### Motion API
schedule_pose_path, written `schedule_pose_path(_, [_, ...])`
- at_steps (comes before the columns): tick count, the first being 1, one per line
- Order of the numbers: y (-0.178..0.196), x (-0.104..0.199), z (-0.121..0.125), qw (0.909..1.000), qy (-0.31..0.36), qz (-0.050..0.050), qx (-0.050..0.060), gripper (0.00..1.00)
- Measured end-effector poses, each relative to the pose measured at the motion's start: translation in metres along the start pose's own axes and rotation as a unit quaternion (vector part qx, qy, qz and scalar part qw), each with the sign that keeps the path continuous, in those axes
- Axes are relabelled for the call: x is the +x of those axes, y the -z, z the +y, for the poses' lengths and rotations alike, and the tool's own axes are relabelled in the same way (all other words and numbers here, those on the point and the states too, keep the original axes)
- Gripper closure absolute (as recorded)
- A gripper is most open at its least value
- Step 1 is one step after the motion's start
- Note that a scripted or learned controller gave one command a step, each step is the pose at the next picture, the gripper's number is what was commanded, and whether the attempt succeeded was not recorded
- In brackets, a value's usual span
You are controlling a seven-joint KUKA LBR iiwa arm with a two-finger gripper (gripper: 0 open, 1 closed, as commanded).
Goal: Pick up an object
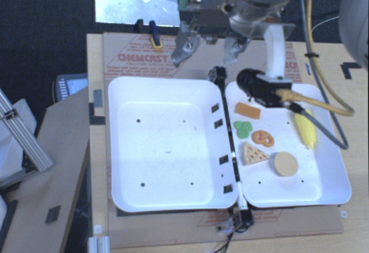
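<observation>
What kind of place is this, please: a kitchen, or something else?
Probably a robotics lab bench, not a kitchen: a robot gripper hangs above two white bins, the food looks like toys, and cables run across the setup.

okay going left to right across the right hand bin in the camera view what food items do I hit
Green piece → orange block → pretzel → tan round disc → yellow corn cob. The pizza-like wedge overlaps others sideways, so it is left out.

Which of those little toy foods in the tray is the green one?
The small lumpy green piece, lying between the orange block and the pretzel; the others are orange, yellow or tan.
</observation>
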State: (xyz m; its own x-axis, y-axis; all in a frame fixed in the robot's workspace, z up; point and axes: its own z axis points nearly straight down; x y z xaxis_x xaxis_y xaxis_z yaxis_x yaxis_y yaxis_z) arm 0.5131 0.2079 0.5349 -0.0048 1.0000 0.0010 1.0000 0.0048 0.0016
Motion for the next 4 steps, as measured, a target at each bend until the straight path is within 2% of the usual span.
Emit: schedule_pose_path(4, [0.0000,0.0000,0.0000,1.0000,0.000,0.000,0.000,0.00])
